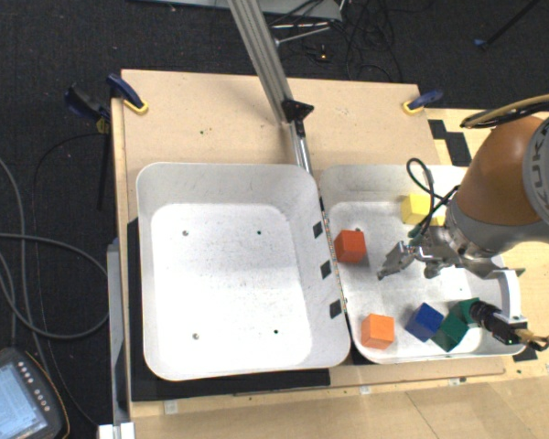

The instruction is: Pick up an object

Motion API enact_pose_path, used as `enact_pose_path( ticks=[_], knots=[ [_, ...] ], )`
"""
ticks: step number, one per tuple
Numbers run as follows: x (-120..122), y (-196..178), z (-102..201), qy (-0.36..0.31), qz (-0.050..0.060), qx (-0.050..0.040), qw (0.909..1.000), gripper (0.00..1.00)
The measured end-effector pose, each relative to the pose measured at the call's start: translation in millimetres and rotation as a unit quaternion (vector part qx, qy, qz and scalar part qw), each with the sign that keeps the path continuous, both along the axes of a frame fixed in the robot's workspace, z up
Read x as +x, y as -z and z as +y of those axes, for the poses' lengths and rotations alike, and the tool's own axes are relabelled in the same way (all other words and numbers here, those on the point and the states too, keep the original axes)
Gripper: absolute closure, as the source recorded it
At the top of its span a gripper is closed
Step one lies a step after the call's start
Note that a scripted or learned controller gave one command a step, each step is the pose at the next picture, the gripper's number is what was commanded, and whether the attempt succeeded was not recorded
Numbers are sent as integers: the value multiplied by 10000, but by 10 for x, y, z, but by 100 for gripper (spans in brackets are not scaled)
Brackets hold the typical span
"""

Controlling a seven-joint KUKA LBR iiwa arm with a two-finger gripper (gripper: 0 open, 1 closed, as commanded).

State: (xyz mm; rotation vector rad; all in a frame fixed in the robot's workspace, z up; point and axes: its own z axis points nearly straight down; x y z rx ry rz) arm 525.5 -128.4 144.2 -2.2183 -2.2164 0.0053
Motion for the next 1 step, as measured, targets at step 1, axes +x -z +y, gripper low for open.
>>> enact_pose_path(
  ticks=[1],
  knots=[
    [-2,513,2,3,-26,-12,10000,0]
  ],
)
